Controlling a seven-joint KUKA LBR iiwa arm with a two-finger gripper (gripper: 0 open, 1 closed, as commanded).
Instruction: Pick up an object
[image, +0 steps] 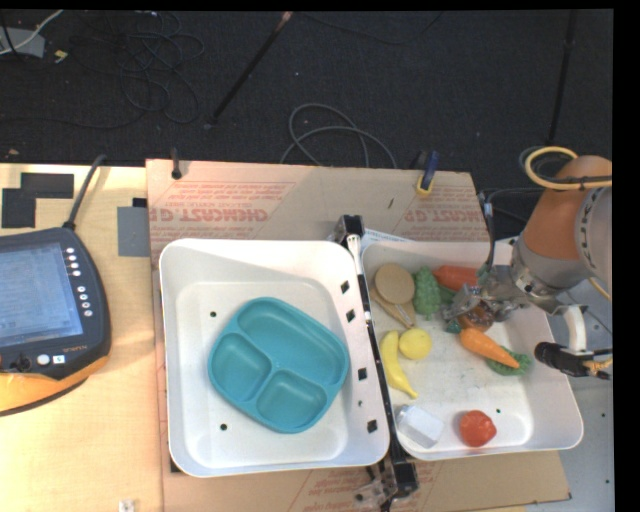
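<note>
Two white bins: left bin (190, 300), right bin (545, 415). In the left, a teal sectioned plate (278, 364), plain, no pattern. In the right: tan round wooden brush (394, 284); bumpy green vegetable (428, 292); red piece (458, 276) behind it; yellow lemon (415, 344); yellow banana (396, 366); orange carrot (488, 347) with green leafy end; red tomato (478, 428) with slight green at the top; white block (421, 425). Grey and dark metal gripper (478, 305). Grey arm with orange band (560, 225). Brown cardboard (300, 205) with red printed lettering. Pale wooden counter (60, 440). Black-and-orange pendant (45, 305) with pale blue screen. Blue clamp (428, 170).
</note>
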